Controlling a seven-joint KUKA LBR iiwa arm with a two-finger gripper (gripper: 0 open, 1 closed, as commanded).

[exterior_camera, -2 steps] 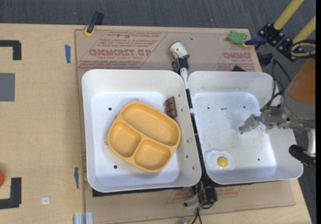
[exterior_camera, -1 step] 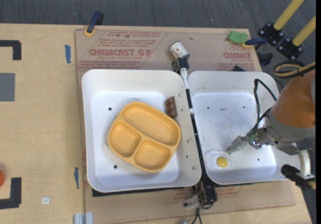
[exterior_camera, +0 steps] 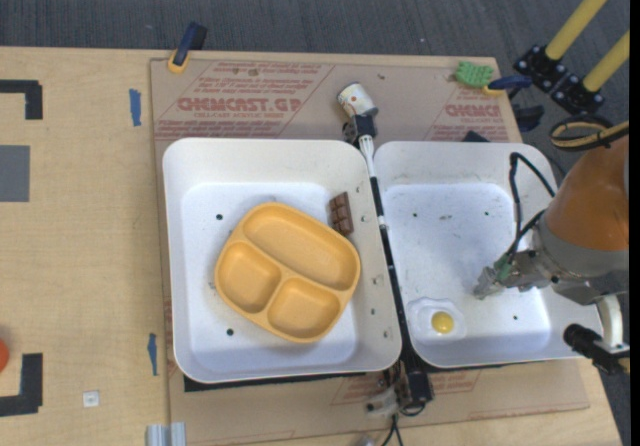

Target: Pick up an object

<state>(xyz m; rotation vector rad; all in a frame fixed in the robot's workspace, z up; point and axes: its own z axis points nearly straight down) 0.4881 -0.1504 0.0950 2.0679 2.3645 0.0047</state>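
Where it lies, fried egg (exterior_camera: 441,321) shows yellow yolk.

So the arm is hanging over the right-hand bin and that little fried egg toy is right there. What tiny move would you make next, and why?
Probably a short slide toward the fried egg toy before lowering. The gripper sits over the right bin, and the egg lies apart from it, nearer the bin's front-left corner. It is the nearest thing; the yellow divided plate and a small brown piece lie in the left bin.

Bare floor in right bin (exterior_camera: 450,224) beyond fried egg (exterior_camera: 441,321)
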